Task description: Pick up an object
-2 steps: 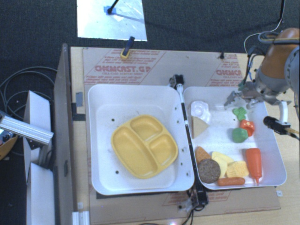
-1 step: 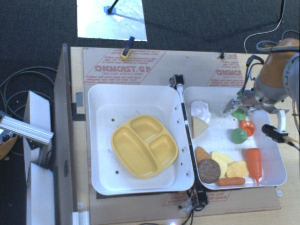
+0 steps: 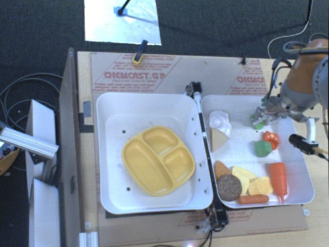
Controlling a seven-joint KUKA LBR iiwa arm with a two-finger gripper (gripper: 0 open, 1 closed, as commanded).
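red lettering reading "chemcast gp" is showing on the brown sheet [image 3: 154, 71] under both bins. the gripper [image 3: 262, 116] is hovering at the far side of the right bin [image 3: 303, 189], a small green piece showing at its tip; whether it is gripping anything cannot be told. toy food is lying there: a green vegetable [image 3: 262, 148], a carrot [image 3: 278, 179], a brown patty [image 3: 229, 187]. a yellow divided plate [image 3: 157, 160] is sitting in the left bin [image 3: 110, 138].
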